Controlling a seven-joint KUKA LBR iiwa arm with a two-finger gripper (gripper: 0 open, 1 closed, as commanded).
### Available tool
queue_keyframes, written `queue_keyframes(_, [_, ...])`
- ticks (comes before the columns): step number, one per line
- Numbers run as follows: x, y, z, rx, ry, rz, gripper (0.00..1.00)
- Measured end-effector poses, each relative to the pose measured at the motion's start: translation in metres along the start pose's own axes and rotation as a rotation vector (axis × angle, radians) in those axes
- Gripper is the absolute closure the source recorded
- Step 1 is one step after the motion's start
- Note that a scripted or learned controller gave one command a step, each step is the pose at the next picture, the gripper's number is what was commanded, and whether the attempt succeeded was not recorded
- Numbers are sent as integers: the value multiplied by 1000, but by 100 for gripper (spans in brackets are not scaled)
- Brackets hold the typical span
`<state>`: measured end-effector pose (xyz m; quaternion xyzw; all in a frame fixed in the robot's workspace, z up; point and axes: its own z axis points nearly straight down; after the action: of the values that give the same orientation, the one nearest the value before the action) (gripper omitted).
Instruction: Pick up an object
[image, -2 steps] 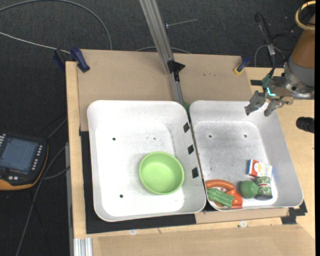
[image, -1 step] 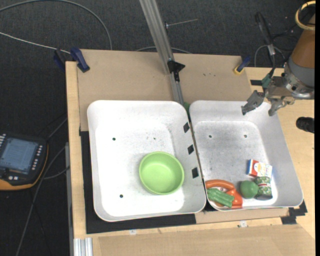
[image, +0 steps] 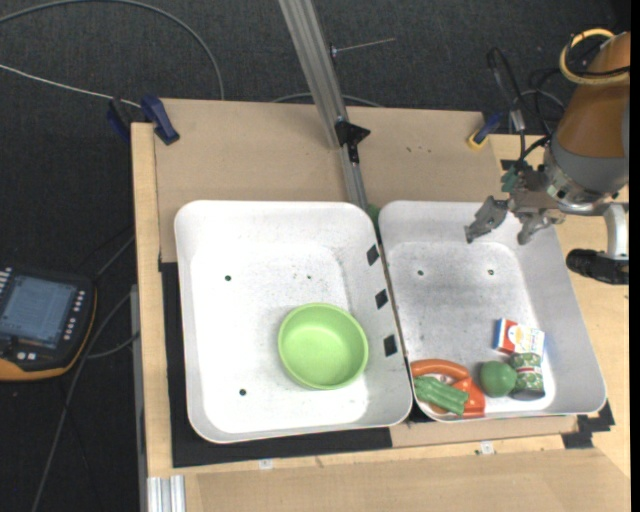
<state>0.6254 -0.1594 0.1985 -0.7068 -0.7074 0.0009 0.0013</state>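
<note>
A round green ball (image: 494, 376) lies among clutter in the right bin (image: 450, 290).

Tan bench (image: 260, 150) bearing two white bins (image: 210, 260), side by side.

Even, fairly bright overhead light is falling across the desk (image: 260, 150), with no harsh glare. The two white bins (image: 200, 260) are reading slightly washed out, their speckled floors still showing. A soft shadow is pooling inside the green bowl (image: 322, 346) toward 12 o'clock. The dark floor at 9 o'clock is staying dim. Focus is looking mildly soft throughout, with grain.
</note>
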Motion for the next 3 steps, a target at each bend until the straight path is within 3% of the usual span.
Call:
queue_keyframes(2, [-1, -10, 100, 1, 0, 0, 0])
queue_keyframes(3, [-1, -9, 87, -5, -1, 1, 100])
